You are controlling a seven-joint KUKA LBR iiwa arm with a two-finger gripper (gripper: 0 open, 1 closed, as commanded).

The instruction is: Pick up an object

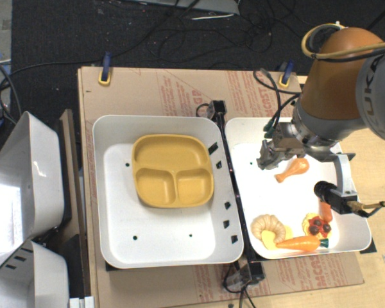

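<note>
The arm's big wrist blocks the far right corner of the right bin, and the gripper fingers are too dark and tucked under to make out. Spare white tubs at left get cropped by the edge.

Right bin contents: four small toy food items on the white floor.
Drumstick: orange-tan toy chicken leg, lying flat at a slant, fat end up-right, thin end down-left; upper middle of the right bin, just beside the gripper, apart from the other items.
Croissant: pale tan, ridged and curved; near the bin's front edge, left of the rest.
Carrot: orange, lying flat, tip pointing left; touching the croissant's lower right side.
Pizza slice: yellow with red and dark toppings; front right area, just above the carrot's thick end.
</note>
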